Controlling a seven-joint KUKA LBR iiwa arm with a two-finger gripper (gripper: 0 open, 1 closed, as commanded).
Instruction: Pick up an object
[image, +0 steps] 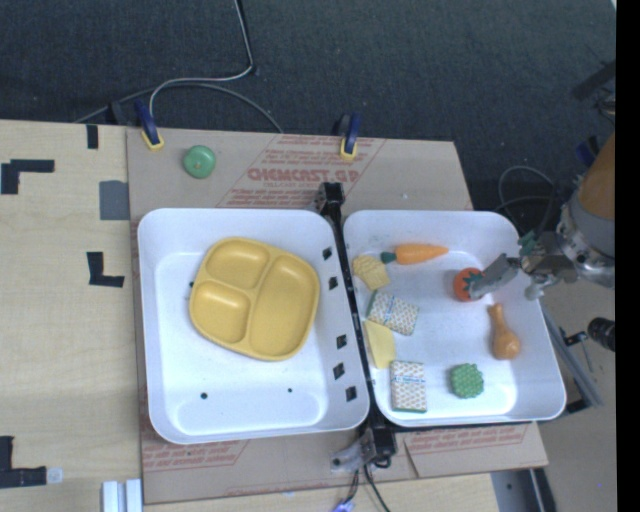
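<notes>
The right bin (455, 222) holds several toy foods. Among them are an orange carrot (420, 254), a red tomato (463, 286), a tan drumstick (503, 335) and a green broccoli piece (466, 380). Yellow cheese pieces (371, 271) and patterned packets (395, 314) lie along its left side. My gripper (510, 283) hangs over the bin's right edge, open, with one grey finger (490, 276) just right of the tomato. Nothing is between the fingers.
A yellow divided plate (255, 297) lies in the left bin (160, 330). A green ball (199, 161) rests on the cardboard behind the bins, near two clamps. A divider with black clips runs between the bins.
</notes>
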